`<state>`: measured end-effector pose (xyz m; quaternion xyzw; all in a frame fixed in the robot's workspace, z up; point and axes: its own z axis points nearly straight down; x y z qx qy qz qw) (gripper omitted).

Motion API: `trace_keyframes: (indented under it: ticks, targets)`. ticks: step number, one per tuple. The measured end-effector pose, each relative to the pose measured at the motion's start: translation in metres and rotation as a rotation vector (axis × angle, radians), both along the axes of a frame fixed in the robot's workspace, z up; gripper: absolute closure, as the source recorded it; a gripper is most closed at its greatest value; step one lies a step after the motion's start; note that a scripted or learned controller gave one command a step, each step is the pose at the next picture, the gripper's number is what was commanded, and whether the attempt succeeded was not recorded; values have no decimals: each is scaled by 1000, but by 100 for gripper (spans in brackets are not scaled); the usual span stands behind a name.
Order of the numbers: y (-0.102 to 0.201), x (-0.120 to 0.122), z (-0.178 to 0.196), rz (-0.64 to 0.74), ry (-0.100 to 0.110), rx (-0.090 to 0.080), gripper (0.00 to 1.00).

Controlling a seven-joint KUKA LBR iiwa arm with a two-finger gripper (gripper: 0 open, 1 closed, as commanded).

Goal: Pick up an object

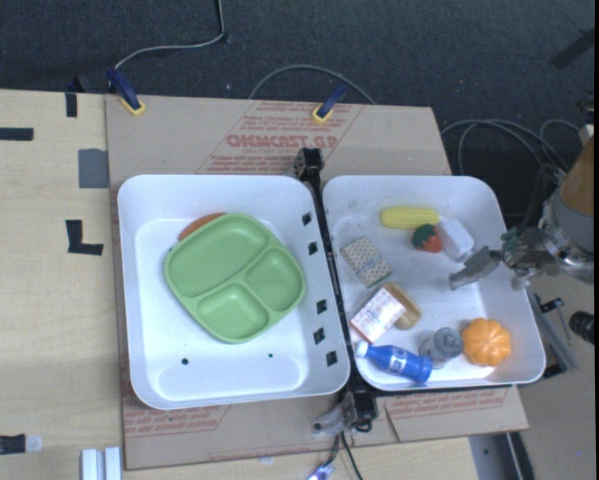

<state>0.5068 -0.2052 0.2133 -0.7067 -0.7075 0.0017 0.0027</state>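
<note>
Gripper (476,267) over right bin (484,196) near its right wall, finger spread indiscernible, holding nothing visible, orange pumpkin (486,341) just below, strawberry (425,237) to left.

I see red print on the cardboard sheet (279,138) under the bins, too blurred to read.

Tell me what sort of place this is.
Most likely a robot grasping test bench: two white bins clamped onto cardboard, toy items like a plastic pumpkin and green tray, loose cables.
</note>
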Motion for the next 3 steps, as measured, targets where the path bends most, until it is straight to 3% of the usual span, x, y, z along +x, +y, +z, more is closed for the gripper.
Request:
trace_keyframes:
  ticks: [1,2,3]
  targets:
    - [4,66,-67,1,0,0,0]
    - [21,116,-130,1,-3,-2,0]
    - [76,161,-131,0,5,0,0]
